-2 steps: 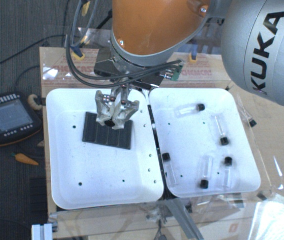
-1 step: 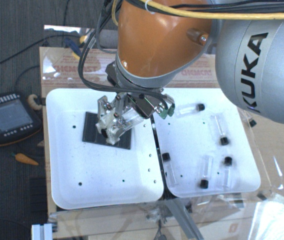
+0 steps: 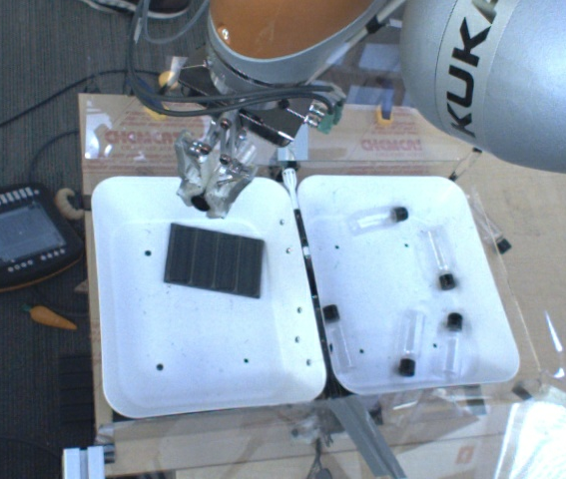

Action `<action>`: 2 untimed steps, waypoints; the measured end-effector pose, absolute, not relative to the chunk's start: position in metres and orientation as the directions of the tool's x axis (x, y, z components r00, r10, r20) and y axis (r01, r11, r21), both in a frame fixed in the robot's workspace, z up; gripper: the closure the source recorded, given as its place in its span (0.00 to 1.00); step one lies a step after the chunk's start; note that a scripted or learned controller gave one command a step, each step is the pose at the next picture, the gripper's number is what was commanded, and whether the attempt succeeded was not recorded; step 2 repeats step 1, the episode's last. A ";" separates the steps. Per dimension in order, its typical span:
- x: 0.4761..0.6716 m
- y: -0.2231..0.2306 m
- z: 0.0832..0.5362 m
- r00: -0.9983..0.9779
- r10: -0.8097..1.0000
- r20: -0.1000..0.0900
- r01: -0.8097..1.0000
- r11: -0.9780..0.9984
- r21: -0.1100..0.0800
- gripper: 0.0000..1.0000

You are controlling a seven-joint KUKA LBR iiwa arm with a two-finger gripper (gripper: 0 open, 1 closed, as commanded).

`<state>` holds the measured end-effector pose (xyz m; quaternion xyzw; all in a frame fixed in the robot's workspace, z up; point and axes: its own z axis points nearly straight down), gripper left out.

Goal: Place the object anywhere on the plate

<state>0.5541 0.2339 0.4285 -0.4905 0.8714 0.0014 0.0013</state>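
The gripper (image 3: 215,190) hovers over the far edge of the left bin (image 3: 123,367), just beyond the dark plate (image 3: 215,259), and I cannot tell its state or whether it carries one of the clear vials, so a release here could miss the plate.
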 end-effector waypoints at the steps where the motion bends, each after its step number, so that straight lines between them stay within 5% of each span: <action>1: 0.605 0.224 0.433 -0.384 -0.923 -0.004 -0.923 0.384 0.000 1.00; 2: 0.605 0.224 0.433 -0.384 -0.923 -0.004 -0.923 0.384 0.000 1.00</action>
